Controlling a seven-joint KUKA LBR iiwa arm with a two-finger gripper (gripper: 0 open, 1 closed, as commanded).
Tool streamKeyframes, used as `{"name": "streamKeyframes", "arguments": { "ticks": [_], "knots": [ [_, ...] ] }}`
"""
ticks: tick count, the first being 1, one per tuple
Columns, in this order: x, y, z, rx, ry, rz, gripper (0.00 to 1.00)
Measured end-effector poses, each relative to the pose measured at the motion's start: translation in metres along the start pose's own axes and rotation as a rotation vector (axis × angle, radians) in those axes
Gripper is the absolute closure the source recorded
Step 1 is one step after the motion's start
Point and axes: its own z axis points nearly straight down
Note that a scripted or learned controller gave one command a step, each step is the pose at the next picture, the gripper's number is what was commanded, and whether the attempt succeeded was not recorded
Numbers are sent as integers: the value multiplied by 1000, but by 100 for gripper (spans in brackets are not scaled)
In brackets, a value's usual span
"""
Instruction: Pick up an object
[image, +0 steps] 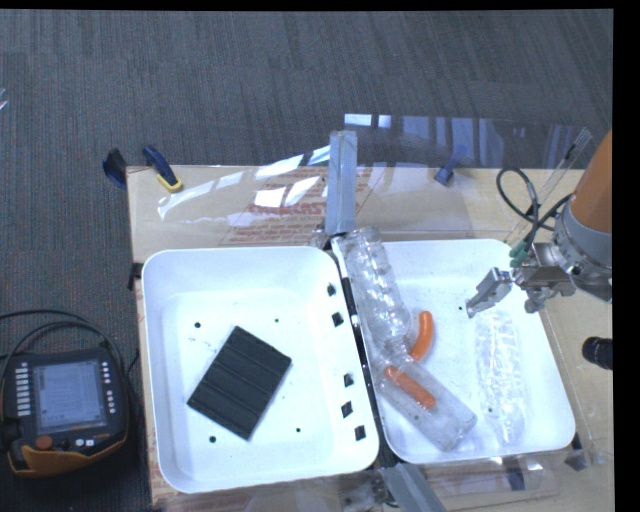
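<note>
Fingers of the gripper point toward the left of the frame, hanging over the right-hand bin near its upper right part. One grey finger shows clearly, slanting down and left; whether the pair stands apart or closed cannot be told from this angle, and nothing can be seen between them. The tip sits just above a clear crinkled plastic bottle that lies lengthwise along the bin's right side, though contact with it cannot be judged.

The grey arm enters from the right edge, its orange band at the upper right of the frame, with black cable looping beside it.

In the same bin a second clear plastic bottle lies along the left wall, running from the top of the bin down toward the middle. An orange carrot-like piece rests just beside its lower end. Below that, a clear tube-shaped container lies at a slant with another orange piece seen through or on it.

The left-hand bin holds a black ribbed rectangular block, lying flat and turned at an angle near the middle.

A teach pendant with a lit screen sits at the lower left of the frame, off the bench.
</note>
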Motion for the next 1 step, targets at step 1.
{"name": "streamKeyframes", "arguments": {
  "ticks": [1],
  "knots": [
    [10, 55, 180, 2, 0, -61, 0]
  ]
}}
